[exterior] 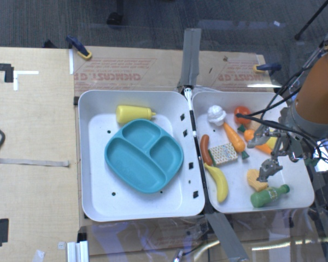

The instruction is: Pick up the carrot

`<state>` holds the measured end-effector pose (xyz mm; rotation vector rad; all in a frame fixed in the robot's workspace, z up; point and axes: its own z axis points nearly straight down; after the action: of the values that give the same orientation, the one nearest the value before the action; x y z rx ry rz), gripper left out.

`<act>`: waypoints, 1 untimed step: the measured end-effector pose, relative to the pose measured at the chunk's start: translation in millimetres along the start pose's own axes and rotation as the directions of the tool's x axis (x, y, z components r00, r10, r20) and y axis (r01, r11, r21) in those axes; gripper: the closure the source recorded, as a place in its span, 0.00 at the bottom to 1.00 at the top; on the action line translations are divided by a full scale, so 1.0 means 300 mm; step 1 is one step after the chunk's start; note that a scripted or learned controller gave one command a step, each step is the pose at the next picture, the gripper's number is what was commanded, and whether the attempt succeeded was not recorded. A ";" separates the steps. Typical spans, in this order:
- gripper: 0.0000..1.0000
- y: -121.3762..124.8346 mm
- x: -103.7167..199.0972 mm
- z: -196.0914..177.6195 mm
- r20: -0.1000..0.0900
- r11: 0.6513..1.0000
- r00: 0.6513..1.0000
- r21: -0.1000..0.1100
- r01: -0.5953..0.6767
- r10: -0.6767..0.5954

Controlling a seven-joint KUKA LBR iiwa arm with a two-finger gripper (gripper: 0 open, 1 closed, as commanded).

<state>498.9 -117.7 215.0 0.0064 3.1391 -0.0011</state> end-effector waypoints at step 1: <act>0.00 -0.052 -0.177 0.345 0.020 0.980 0.980 -0.001 -0.197 0.197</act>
<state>552.2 -133.5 111.8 0.3157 3.1026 -0.0019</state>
